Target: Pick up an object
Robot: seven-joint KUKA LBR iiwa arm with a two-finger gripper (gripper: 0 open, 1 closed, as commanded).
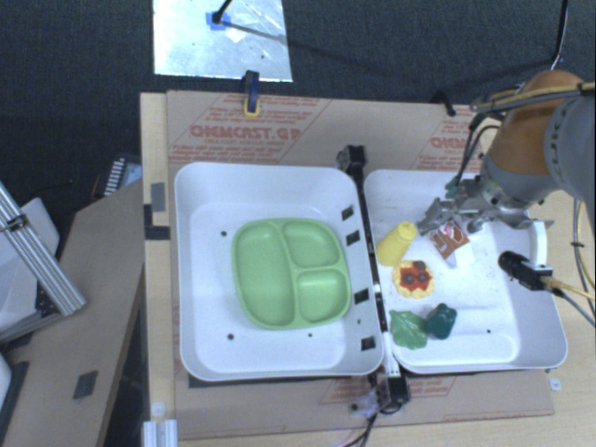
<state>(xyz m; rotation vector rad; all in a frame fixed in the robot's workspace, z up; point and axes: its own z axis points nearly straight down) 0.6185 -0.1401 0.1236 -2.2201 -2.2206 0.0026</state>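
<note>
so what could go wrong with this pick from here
The end effector sits right over the red and white packet; a flat packet may slip out or never get pinched. The yellow object and the red and yellow piece lie close by, so a slightly off descent could nudge them instead.

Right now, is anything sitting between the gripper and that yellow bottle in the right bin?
Nothing visible. The gripper hangs over a red-and-white packet, and bare bin floor separates it from the yellow bottle.
</note>
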